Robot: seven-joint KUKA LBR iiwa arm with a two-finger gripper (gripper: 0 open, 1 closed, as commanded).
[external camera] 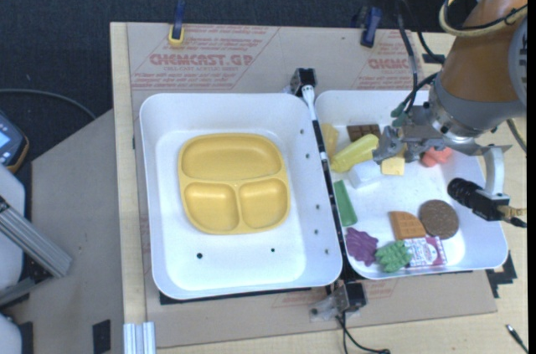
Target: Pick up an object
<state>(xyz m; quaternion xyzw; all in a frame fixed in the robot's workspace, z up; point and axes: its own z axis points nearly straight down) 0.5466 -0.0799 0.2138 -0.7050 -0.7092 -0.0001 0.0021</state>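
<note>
Nearest in the right bin (494, 248), the green toy (392, 254) sits at the front edge, the brown disc (439, 218) just behind it. Farther back, my gripper (394, 150) hangs low above the small yellow block (393, 166); my arm (481, 51) leans in from the bin's far right side. How wide my fingers stand I cannot tell.

Two white bins (159, 202) on the worktop. Left bin: one yellow divided tray (233, 181). Right bin, one of each: yellow banana-like piece (353, 154), brown block (362, 131), small yellow cube (393, 166), white piece (363, 175), green stick (344, 203), orange wafer (406, 224), brown round cookie (439, 219), purple piece (361, 244), green piece (392, 255), pink packet (427, 251), pinkish-red piece (435, 156).
</note>
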